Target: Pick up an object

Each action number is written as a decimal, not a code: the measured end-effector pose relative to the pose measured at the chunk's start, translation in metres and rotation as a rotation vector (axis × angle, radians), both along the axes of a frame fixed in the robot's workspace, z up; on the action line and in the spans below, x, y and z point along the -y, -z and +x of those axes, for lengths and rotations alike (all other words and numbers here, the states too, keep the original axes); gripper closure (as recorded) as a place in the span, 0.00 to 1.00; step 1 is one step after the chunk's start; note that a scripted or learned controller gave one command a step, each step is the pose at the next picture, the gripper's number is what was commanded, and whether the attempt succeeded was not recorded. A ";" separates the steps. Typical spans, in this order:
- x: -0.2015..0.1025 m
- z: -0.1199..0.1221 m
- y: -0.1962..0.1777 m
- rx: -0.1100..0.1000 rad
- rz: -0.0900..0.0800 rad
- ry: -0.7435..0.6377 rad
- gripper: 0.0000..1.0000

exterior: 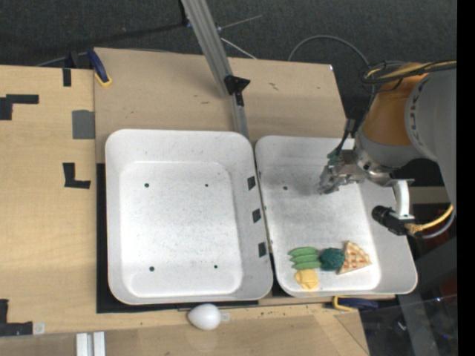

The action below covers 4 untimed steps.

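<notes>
Gripper [332, 180] hangs low over the right bin [297, 162], and whether it is spread or closed I cannot tell. Well below it toward the near rim sit the toys (all apart from it): green pods [302, 256], dark green piece [332, 258], pizza slice [355, 258], yellow piece [306, 277].
</notes>
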<state>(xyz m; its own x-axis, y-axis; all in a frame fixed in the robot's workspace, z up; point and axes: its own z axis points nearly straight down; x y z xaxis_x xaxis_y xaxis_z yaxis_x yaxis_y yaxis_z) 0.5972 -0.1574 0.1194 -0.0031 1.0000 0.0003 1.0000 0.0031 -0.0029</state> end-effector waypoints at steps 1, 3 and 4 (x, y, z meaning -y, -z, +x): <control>0.008 0.002 -0.047 0.006 -0.002 0.002 1.00; -0.051 -0.001 -0.110 0.002 0.002 -0.004 1.00; -0.110 -0.013 -0.117 0.001 0.002 -0.004 1.00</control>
<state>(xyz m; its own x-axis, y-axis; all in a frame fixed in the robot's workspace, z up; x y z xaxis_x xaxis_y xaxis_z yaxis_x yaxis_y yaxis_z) 0.5847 -0.0469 0.2368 -0.0075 1.0000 0.0026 1.0000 0.0075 -0.0023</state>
